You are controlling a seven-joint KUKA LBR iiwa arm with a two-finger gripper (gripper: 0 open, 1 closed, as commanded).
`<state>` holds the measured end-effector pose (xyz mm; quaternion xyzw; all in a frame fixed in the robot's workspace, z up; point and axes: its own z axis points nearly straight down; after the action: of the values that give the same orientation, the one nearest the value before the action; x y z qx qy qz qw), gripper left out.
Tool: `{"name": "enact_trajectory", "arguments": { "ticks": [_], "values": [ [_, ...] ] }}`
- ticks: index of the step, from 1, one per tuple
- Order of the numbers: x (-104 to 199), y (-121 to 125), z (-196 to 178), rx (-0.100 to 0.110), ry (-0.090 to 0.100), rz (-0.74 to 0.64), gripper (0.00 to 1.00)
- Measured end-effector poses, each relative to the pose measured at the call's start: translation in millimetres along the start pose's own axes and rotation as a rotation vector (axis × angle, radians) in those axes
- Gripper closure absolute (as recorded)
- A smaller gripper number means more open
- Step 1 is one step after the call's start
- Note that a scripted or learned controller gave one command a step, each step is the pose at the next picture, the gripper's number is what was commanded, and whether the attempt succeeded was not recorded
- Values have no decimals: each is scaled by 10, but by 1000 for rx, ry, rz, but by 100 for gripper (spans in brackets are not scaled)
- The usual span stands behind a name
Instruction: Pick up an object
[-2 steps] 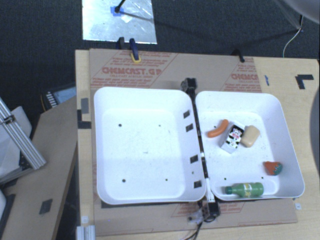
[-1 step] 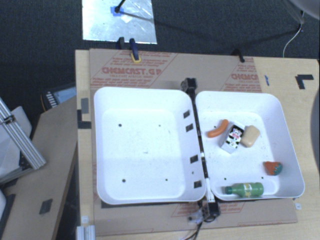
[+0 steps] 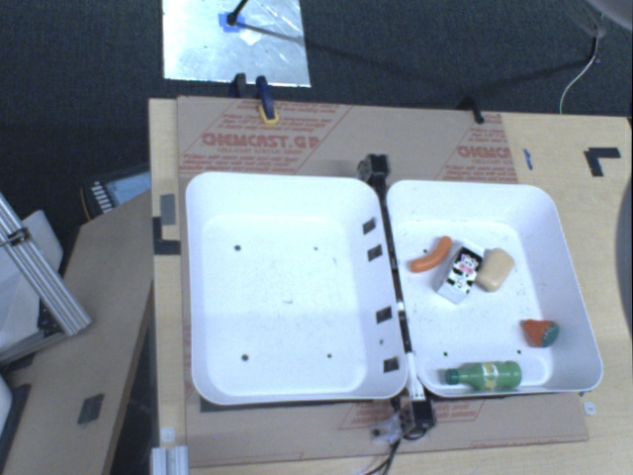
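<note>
Left bin (image 3: 282,384) open; right bin (image 3: 569,265) cluttered

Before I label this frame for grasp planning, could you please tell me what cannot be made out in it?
- Small black-and-white printed carton, camera view: its print is too small to read.
- Small red-and-green object in the right white bin: too small and blurred to identify.
- Green plastic bottle: label too small to read.
- Tan rounded block: whether it touches the carton is unclear at this resolution.
</note>
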<state>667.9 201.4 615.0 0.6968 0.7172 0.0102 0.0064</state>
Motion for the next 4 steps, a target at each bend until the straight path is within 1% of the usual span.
{"name": "enact_trajectory", "arguments": {
  "ticks": [2,3,4],
  "values": [
    [7,16,-235,-28,6,-6,100],
    [11,28,-351,-48,9,-9,100],
    [16,44,-468,-72,14,-11,100]
  ]
}}
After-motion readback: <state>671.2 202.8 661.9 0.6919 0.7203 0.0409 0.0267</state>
